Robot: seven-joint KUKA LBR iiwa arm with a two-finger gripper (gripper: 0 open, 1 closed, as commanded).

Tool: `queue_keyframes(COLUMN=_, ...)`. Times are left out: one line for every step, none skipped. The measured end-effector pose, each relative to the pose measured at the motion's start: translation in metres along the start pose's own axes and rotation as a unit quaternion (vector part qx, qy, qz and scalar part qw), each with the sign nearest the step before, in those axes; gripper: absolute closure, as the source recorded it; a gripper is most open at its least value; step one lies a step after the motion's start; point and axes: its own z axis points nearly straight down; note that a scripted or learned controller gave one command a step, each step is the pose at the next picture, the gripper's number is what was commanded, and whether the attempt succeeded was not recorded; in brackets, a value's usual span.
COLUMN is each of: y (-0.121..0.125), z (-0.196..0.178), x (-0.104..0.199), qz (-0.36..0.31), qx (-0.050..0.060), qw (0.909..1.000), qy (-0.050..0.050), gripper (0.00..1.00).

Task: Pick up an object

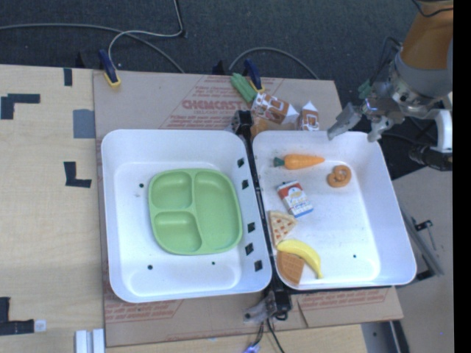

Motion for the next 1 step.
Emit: queue_keyframes(y=-0.0219, z=0.1183, x=0.0467, qz=0.000, qx=0.001, qw=1.0000, qy=0.001, gripper=0.00)
